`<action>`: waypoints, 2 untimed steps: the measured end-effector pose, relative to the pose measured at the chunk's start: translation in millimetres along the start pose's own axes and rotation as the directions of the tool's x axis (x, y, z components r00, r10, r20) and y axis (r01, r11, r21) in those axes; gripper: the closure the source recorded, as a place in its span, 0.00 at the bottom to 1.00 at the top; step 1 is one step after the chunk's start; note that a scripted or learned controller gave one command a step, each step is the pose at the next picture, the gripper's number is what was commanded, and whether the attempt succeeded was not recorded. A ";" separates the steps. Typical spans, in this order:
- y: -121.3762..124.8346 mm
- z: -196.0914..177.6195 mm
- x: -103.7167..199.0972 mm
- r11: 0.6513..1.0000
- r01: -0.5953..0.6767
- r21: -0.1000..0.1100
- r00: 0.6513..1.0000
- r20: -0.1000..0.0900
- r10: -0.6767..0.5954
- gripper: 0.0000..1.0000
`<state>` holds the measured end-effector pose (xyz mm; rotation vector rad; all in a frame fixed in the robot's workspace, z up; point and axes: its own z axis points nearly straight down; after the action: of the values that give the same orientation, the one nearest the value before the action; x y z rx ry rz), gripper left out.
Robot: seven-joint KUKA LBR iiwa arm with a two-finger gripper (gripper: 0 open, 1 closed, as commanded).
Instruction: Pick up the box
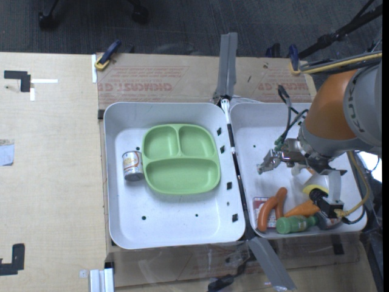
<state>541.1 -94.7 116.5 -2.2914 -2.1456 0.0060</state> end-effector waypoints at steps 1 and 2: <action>-35.0 26.1 -9.7 1.000 -0.029 0.000 1.000 -0.001 0.029 0.00; 57.8 -75.5 82.4 0.997 -0.074 -0.003 0.997 0.000 0.074 0.00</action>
<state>604.5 -16.2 191.6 -2.3718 -2.0608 0.0033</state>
